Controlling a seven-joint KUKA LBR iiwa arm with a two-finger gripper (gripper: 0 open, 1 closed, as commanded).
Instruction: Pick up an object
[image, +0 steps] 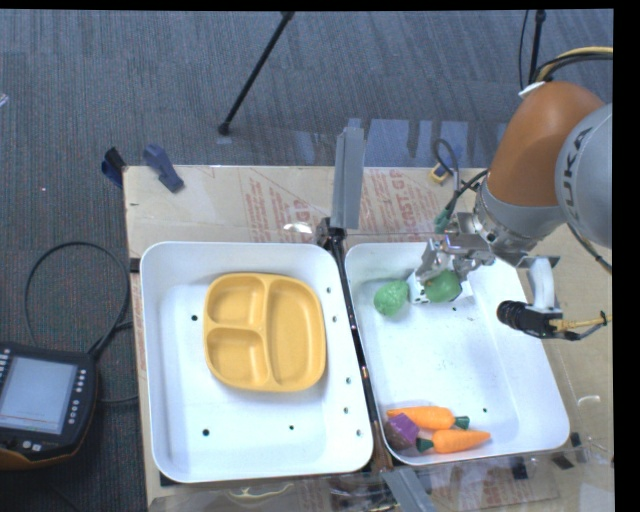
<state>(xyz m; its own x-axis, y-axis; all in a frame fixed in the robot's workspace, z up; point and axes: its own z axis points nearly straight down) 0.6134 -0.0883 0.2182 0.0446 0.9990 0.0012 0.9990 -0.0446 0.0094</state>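
My gripper (441, 276) hangs over the back of the right bin (520, 400). It is shut on a small dark green toy vegetable (445, 288), which sits between its fingertips. A second, lighter green round toy (391, 298) lies on the bin floor just left of the gripper and apart from it. Two orange carrots (432, 416) (458, 439) and a purple toy (402, 430) lie together in the bin's near corner, well away from the gripper.
The left bin (170, 420) holds a yellow divided plate (266, 331). A grey upright post (347, 185) stands behind the seam between the bins. A black cylinder (525, 317) sticks out from the arm over the right bin's right rim.
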